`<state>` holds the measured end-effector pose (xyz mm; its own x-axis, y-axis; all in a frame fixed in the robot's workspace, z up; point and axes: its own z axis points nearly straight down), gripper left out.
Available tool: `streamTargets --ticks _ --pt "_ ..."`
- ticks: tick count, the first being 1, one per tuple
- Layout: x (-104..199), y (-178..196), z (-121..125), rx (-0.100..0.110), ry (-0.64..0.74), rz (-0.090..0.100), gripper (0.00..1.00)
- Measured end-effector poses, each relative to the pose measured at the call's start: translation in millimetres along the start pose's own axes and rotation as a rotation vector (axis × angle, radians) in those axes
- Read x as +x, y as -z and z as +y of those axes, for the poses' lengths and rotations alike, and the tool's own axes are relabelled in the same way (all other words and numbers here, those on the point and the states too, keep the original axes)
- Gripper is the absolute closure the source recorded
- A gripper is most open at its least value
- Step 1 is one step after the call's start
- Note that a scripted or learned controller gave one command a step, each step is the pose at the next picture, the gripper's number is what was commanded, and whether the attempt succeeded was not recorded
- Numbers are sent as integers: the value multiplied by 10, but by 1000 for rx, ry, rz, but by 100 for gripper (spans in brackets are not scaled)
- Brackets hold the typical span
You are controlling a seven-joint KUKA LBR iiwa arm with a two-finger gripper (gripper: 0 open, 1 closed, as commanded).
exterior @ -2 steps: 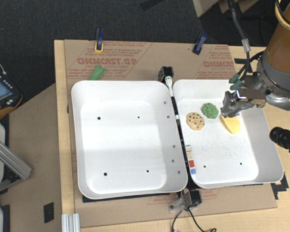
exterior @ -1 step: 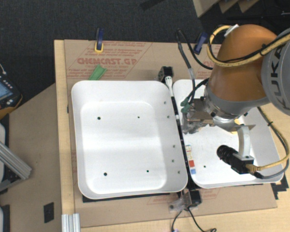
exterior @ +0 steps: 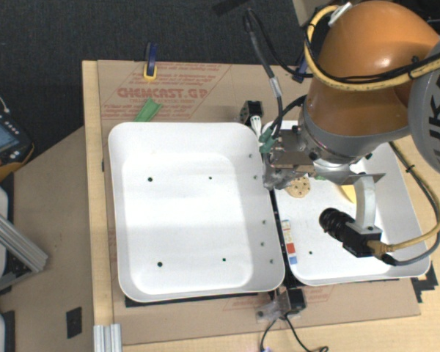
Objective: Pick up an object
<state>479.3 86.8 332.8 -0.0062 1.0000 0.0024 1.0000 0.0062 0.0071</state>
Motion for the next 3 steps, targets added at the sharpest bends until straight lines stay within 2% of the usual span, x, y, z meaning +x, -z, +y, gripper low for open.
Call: streamTargets --ticks 1,2,3 --pt "254 94 3 4 -3 -1 100" --pt "96 -279 -7 13 -9 -4 100" --pt "472 19 4 4 -2 -1 100"
